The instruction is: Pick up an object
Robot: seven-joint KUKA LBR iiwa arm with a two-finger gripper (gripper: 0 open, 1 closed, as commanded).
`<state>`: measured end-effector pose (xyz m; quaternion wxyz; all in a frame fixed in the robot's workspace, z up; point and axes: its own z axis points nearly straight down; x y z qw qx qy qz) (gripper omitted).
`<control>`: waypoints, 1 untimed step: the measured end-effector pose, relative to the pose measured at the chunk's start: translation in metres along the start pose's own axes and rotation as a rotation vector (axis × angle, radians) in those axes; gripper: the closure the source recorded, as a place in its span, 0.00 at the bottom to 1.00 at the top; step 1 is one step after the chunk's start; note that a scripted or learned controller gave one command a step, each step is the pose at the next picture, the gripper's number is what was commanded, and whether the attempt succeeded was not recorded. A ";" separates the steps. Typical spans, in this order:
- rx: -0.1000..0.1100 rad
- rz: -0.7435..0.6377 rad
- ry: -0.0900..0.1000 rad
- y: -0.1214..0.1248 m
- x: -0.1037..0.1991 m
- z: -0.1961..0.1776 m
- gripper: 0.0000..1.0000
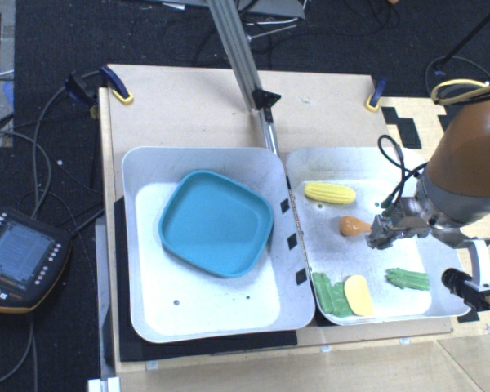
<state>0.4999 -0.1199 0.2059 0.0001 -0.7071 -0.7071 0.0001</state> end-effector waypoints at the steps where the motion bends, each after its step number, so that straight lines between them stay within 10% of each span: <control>1: 0.000 -0.005 0.001 0.015 0.047 -0.004 1.00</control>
